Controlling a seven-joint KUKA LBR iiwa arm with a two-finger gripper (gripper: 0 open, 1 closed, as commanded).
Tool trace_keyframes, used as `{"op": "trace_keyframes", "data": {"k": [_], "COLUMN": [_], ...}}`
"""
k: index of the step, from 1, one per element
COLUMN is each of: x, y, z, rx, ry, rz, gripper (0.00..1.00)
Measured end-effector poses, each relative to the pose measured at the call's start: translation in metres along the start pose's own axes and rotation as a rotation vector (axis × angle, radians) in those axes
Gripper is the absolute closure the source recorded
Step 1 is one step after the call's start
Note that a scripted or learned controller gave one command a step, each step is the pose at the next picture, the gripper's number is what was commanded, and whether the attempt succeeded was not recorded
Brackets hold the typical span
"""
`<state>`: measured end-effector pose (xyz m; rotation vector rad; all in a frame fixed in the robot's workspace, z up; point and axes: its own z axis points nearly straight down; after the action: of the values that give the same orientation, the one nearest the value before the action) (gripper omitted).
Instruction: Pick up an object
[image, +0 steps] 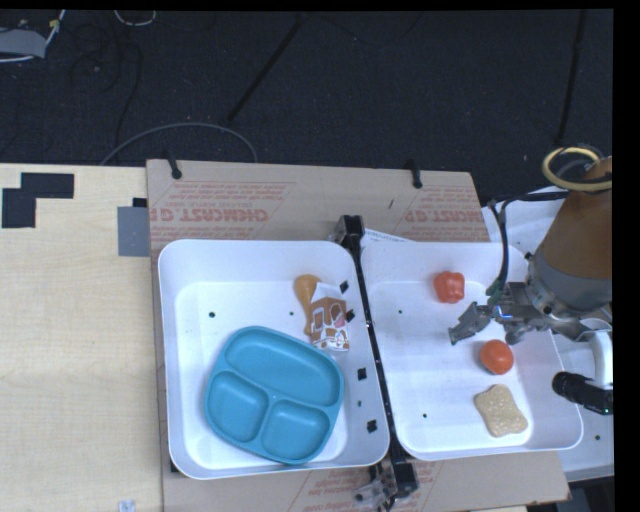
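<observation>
Two white bins side by side. In the right bin (420, 420) the gripper (478, 325) hangs just above the floor, reaching in from 3 o'clock; its jaws stand spread with nothing between them. A red ball (496, 356) lies just beside it at 5 o'clock, a second red object (449, 287) at 11 o'clock, a tan biscuit-shaped piece (500, 410) at 6 o'clock. The left bin (185, 300) bears a blue divided plate (272, 394) and a patterned packet (327, 322).
</observation>
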<state>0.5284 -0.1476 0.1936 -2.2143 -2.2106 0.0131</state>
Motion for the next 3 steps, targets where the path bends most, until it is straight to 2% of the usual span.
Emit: {"op": "trace_keyframes", "data": {"k": [1,2,3], "x": [0.000,-0.006,-0.005], "y": [0.003,-0.001,-0.001], "z": [-0.006,0.056,0.108], "rx": [-0.011,-0.006,-0.012], "ry": [-0.002,0.000,-0.002], "rz": [-0.002,-0.001,-0.001], "gripper": [0.00,0.00,0.00]}}
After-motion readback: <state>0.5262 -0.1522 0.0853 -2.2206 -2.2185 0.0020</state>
